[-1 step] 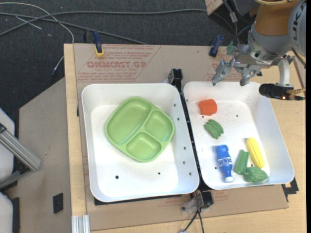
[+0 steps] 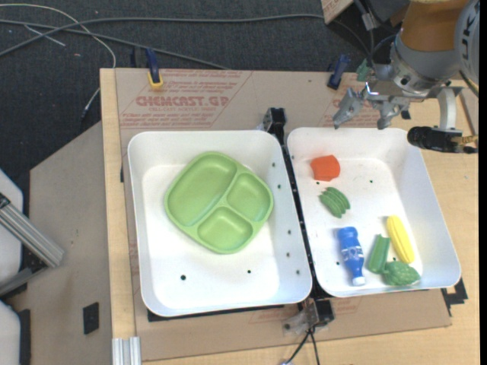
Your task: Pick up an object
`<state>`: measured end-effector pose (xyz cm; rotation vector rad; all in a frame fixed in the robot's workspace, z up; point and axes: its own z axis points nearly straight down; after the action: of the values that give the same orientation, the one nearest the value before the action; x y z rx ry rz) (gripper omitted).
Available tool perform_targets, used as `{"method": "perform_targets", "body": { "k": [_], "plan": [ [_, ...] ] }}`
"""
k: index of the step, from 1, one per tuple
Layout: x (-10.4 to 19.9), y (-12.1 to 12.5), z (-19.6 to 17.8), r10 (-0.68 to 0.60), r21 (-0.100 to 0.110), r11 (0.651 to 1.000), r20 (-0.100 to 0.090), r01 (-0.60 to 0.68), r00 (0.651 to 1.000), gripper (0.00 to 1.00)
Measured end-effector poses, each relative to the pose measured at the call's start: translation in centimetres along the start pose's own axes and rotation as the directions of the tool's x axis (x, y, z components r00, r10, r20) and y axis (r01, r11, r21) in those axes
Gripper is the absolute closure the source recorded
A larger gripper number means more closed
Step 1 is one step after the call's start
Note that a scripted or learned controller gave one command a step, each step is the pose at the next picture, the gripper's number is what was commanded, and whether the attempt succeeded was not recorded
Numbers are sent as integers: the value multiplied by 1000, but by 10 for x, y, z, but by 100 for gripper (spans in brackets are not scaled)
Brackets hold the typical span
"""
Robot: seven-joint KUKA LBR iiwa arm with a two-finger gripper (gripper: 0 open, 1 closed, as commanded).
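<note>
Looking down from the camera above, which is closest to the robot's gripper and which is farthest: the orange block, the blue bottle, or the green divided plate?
From the gripper, above the right bin's far edge:
1. Orange block, at the far end of the right bin, nearest.
2. Blue bottle, toward the near end of the same bin.
3. Green divided plate, in the left bin, farthest.

floor [image 2: 61, 67]: dk carpet | cables [image 2: 68, 29] loose | bench top: cardboard [image 2: 190, 97]

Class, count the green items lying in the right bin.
3: a ridged green piece mid-bin, a green stick beside the corn cob, and a broccoli piece near the front rim.
</note>
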<state>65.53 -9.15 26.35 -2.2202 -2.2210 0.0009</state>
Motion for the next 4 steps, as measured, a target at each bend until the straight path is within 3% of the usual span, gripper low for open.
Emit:
{"method": "perform_targets", "body": {
  "k": [3, 4],
  "plan": [
    [-4, -17, 155, 1, 8, 1000, -1, -1, 1000, 0],
    [-4, -14, 139, 1, -3, 1000, 0, -1, 1000, 100]
  ]
}}
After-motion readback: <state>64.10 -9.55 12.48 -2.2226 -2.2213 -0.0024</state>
